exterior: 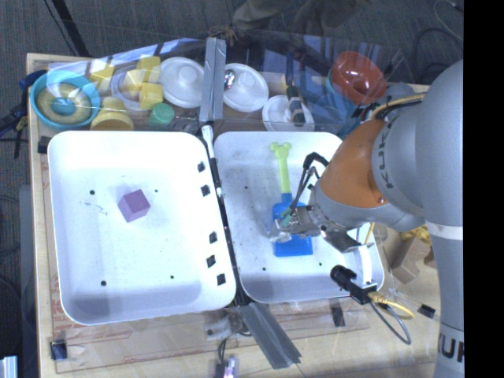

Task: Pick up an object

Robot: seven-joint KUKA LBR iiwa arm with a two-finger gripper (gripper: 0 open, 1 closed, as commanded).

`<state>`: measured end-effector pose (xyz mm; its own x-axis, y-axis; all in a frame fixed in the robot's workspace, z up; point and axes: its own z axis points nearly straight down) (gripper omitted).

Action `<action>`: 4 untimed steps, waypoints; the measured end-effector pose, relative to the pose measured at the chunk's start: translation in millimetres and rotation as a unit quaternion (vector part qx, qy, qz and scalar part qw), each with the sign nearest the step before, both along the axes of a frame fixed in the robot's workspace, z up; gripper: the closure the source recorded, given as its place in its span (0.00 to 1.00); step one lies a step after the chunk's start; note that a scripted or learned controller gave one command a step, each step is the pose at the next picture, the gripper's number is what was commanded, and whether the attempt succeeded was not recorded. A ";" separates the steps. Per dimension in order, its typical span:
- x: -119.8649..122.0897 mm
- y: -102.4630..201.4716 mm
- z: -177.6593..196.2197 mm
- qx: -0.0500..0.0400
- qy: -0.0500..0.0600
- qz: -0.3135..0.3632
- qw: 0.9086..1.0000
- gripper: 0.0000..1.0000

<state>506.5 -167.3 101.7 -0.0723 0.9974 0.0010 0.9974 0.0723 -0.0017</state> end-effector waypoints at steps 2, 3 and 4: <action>0.8 0.4 9.6 0.000 0.000 0.003 1.000 1.00; 0.8 0.4 9.6 0.000 0.000 0.003 1.000 0.00; 10.4 -25.3 -8.2 -0.001 -0.001 -0.039 0.999 0.00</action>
